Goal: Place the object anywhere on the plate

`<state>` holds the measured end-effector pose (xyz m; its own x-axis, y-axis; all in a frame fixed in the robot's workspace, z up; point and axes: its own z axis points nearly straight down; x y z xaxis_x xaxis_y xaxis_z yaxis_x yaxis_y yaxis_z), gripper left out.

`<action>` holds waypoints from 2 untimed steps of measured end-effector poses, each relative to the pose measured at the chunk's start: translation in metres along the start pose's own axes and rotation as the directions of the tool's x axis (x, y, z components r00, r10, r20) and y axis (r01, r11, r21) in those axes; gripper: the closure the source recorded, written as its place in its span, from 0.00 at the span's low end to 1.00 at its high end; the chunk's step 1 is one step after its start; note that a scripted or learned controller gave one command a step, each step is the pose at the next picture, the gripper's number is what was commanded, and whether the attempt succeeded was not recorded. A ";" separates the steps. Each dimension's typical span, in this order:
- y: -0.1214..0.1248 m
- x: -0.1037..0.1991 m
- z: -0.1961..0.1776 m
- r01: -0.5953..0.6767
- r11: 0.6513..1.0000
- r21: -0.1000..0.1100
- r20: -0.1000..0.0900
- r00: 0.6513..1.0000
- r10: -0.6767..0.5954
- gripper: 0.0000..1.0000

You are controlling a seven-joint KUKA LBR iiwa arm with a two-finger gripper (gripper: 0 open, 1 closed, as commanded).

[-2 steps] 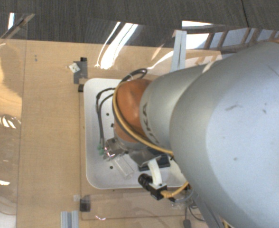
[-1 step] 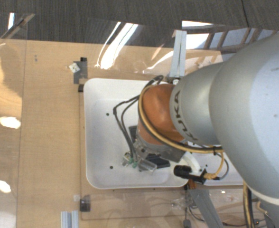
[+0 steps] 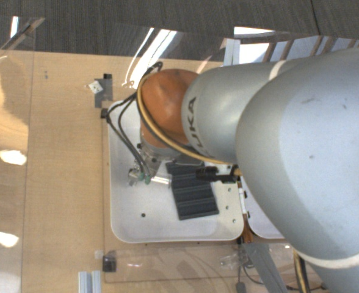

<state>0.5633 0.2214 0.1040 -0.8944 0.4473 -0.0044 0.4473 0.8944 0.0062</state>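
Observation:
My gripper (image 3: 139,174) hangs low over the left part of the left white bin (image 3: 167,227), below the orange band (image 3: 167,99) of the arm. A small pale, clear piece with a green spot (image 3: 157,179) lies right beside the gripper's tip; I cannot tell whether it is held. Just to the right, a dark grey ribbed slab (image 3: 193,197) lies flat on the bin floor, partly under the arm. The large grey arm (image 3: 277,133) hides the upper part of this bin and most of the right bin.
A small dark speck (image 3: 143,214) lies on the bin floor near the front. Black cables (image 3: 121,124) loop from the wrist over the bin's left rim. Small clamps (image 3: 104,90) (image 3: 108,262) sit at the bin's left corners on the wooden bench.

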 end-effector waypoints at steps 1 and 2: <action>-0.011 0.056 0.012 0.332 0.943 -0.008 0.012 0.943 -0.332 1.00; -0.100 0.029 -0.124 0.325 0.946 -0.001 0.004 0.946 -0.325 1.00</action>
<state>0.4920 0.1446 0.2269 -0.9911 0.1327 -0.0102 0.1327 0.9911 0.0052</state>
